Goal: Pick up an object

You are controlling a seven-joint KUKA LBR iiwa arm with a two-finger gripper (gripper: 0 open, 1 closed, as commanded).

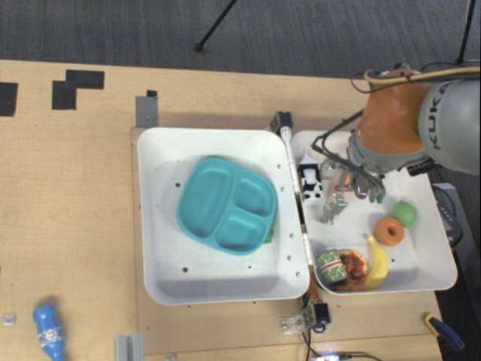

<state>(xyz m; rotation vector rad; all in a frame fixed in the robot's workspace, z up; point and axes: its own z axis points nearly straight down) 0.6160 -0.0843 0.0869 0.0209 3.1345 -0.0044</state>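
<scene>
Gripper [340, 200] hangs over the right bin [436, 273], upper-left part, w/ the grey arm [451, 126] and its orange band [391, 119] coming in from the right. Fingers point down toward bin floor, close together at the tips, nothing seen between them; can't tell for sure if they're parted or closed, view too small and cluttered w/ cables. Objs to pick are all in the right bin, apart from the gripper: green ball [404, 213] near right wall, orange ring-shaped toy [389, 232] just beside it, lower left, banana [378, 262] below the ring along the front part of the bin, and a small mixed green/red toy pile [340, 268] in the front-left corner, touching or nearly touching the banana. Left bin [161, 277] holds a teal divided plate [228, 205], roughly centred, slightly tilted; a bit of smth green peeks out under its right lower edge. Blue bottle-like item [49, 331] lies on the wooden bench [68, 224], far lower left, well apart from both bins.
</scene>
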